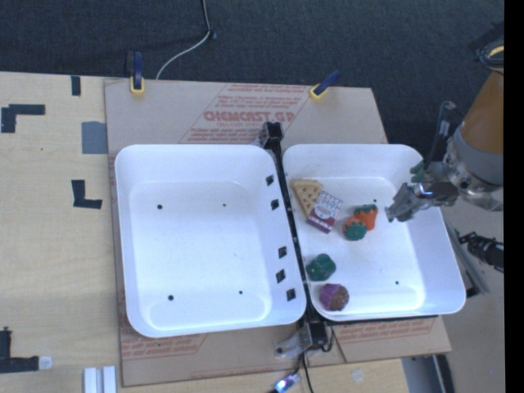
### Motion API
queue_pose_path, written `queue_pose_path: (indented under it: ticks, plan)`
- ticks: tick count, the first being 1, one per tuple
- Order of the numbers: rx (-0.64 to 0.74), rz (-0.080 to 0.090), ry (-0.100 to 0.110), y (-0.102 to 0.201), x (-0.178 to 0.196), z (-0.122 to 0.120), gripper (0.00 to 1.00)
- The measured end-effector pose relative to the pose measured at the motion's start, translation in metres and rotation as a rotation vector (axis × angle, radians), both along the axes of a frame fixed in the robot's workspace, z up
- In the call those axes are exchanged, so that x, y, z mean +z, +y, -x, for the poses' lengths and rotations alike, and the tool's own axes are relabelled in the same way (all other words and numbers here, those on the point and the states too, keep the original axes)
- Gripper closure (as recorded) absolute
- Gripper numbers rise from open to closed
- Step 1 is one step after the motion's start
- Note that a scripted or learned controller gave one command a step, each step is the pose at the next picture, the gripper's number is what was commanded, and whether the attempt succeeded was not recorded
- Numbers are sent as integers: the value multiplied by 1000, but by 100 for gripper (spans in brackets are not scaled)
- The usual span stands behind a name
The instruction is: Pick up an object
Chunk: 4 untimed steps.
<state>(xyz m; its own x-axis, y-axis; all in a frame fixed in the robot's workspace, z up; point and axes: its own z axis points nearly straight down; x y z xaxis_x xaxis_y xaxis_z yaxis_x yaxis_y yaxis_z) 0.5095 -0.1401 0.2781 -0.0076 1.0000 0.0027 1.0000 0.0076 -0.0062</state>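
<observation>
The right bin (426, 285) holds several small items: a tan waffle-like wedge (306, 193), a red and white packet (326, 210), an orange piece (366, 216), a green piece (354, 231) touching it, a dark green lump (321, 265) and a purple lump (334, 296). My gripper (403, 206) hangs over the right side of that bin, a short way right of the orange piece. Nothing is visible between its fingers.
The left bin (131, 219) stands beside the right one, with a black clip strip (282, 219) along their shared wall. Both rest on a cardboard sheet (237, 113) held by clamps (135, 76) at the back. A white cable (196, 31) runs behind.
</observation>
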Motion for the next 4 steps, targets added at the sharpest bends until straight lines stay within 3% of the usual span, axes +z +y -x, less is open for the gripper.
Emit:
queue_pose_path:
  ticks: [1, 2, 3, 4]
  plan:
    - [-15, 1, 9, -71, -85, 30, 100]
    - [-1, 2, -6, -25, -50, -30, 100]
    - [-14, 4, 0, -78, -38, 22, 100]
    - [-1, 0, 0, -20, -67, -33, 100]
